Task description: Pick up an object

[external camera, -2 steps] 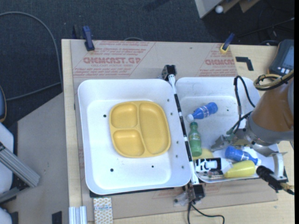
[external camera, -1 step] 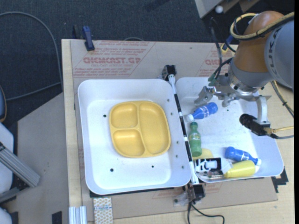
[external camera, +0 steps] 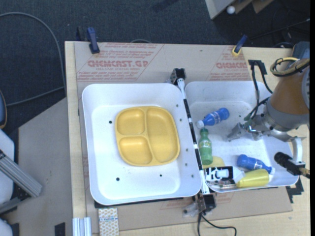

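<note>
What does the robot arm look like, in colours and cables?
The arm has a broad orange band above a grey wrist section. Its gripper is slim grey metal. A coil of yellow cable sits near the top of the arm, and a black cable runs along it.

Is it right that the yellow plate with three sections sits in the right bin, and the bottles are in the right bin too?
Not quite. The camera view shows the yellow plate in the left bin. The bottles, like the green bottle, are indeed in the right bin.
</note>
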Controlling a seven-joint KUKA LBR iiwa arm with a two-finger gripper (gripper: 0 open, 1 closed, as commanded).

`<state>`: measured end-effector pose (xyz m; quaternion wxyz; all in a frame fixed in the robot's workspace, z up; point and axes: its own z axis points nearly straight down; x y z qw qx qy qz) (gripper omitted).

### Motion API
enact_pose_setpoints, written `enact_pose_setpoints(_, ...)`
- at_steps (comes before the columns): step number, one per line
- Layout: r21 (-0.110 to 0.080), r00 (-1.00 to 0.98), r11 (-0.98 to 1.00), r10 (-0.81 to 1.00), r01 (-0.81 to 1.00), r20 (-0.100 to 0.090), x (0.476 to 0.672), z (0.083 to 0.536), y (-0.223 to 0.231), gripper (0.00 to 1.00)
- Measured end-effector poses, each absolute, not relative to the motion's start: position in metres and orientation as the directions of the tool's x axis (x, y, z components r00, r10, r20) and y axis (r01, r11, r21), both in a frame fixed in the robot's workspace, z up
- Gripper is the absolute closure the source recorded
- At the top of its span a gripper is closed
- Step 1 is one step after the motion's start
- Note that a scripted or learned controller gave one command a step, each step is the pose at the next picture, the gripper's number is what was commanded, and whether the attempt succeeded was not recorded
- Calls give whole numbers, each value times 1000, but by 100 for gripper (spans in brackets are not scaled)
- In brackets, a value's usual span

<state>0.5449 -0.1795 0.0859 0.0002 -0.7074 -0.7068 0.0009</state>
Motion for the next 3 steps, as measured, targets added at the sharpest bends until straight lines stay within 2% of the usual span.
enact_pose_setpoints(1, 0, 0, 0, 1000, 1000, 0, 479, 84, -106, 0)
enact_pose_setpoints(2, 1, 1, -1, 1000, 1000, -2, 549, 85, -203, 0)
enact_pose_setpoints(3, 3, 0, 0, 1000, 1000, -3, 550, 95, -203, 100)
